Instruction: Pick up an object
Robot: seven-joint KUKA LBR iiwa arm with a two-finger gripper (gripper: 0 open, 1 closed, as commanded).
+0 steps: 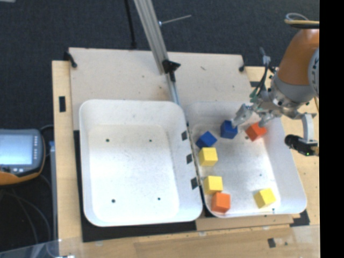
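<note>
Seven small blocks lie in the right bin (pixel 285 165) — none are in the left bin (pixel 134 160). Two are blue, three are yellow and two are orange. The arm (pixel 298 63) leans in from the right, and its gripper (pixel 248 113) hangs low at the far end of that bin, between a blue block (pixel 229 129) on its left and an orange block (pixel 256 131) on its right. Both sit just below it, very near, so either could be the one it wants. I cannot tell if the gripper is shut or spread; the parts are too small and blurry, and I see no block held in it.

The other blocks are farther from it — a blue one (pixel 206 140) and a yellow one (pixel 208 156) by the left wall, and a yellow (pixel 213 184), an orange (pixel 221 201) and a yellow (pixel 264 197) along the near side. It looks like the pick is not done yet.
</note>
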